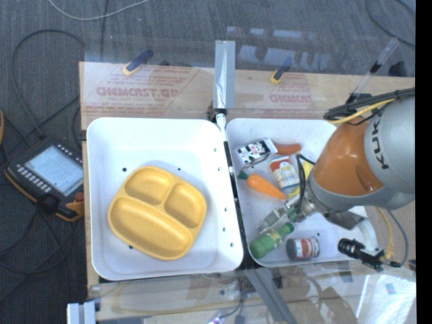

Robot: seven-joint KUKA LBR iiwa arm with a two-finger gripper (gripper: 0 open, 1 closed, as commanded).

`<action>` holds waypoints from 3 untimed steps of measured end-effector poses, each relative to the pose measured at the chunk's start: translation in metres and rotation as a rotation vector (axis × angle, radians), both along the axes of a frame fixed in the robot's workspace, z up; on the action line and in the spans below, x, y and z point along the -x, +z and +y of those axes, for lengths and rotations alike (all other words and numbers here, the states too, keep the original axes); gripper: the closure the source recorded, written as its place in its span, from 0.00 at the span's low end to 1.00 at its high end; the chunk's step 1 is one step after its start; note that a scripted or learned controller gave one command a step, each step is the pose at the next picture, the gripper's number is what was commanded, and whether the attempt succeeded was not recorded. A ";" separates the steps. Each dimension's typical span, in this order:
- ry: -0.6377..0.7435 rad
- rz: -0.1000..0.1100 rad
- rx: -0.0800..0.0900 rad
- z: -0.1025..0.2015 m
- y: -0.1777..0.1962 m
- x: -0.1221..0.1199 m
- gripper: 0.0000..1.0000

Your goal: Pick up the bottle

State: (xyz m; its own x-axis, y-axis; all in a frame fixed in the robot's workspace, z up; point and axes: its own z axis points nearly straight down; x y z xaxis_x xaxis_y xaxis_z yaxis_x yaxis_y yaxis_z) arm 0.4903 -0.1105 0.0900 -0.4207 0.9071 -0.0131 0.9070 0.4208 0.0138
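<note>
Two white bins sit on the worktop; in the right bin (351, 238), near its front edge, we see the green bottle (270, 240) lying flat. Just above it hangs the end effector (287, 214); we cannot tell its opening.

My gripper (282, 216) hangs in the right bin (351, 128) just behind the bottle (270, 239) — can (302, 248) to its right, carrot (264, 187) behind — tray (157, 212) in the left bin (108, 137).
</note>
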 end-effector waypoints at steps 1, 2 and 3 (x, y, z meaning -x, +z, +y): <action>0.002 0.003 -0.004 0.002 0.007 -0.001 1.00; 0.002 0.003 -0.004 0.002 0.007 -0.001 0.00; -0.052 0.001 -0.004 0.005 0.000 0.000 0.00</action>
State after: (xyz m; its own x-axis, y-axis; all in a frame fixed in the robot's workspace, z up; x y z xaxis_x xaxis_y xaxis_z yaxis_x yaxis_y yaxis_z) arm 0.4900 -0.1050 0.0899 -0.3733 0.9276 -0.0093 0.9275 0.3734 0.0144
